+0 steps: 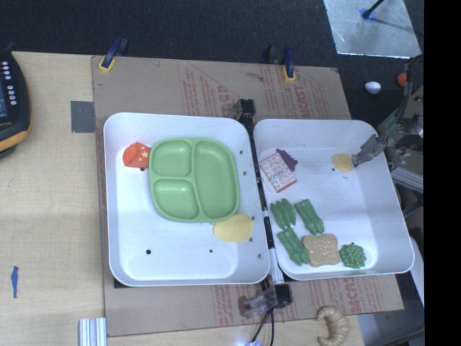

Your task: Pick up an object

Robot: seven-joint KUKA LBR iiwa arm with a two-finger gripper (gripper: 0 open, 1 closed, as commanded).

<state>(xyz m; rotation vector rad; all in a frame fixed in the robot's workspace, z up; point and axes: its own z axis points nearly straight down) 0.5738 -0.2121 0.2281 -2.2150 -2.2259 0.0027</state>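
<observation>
Two shallow white bins sat side by side on a sheet of cardboard [216, 85] clamped to the desk [50, 193], presumably so nothing would slide while the arm worked. The left bin [122, 262] held a green divided plate [194, 179] near its middle, with a small red piece [135, 155] tucked against the plate's far-left edge and a pale yellow piece [233, 228] touching its near-right corner.

The right bin [382, 215] carried the likelier targets. A pink-checked packet [276, 171] lay at its far left beside a purple piece [287, 158]. Toward the near side lay several green pods [294, 225], a tan cracker-like slab [321, 249] and a bumpy green lump [352, 255], crowded together (awkward for a clean grasp).

The gripper [360, 157] reached in from the right at the bin's far-right part, its tip just beside a small yellow object [343, 163] that lay alone on bare white floor. That isolation was probably why it had been chosen. Whether the gripper was parted or closed could not be told, nor whether it touched the object, which looked to be resting on the bin floor, not lifted.
</observation>
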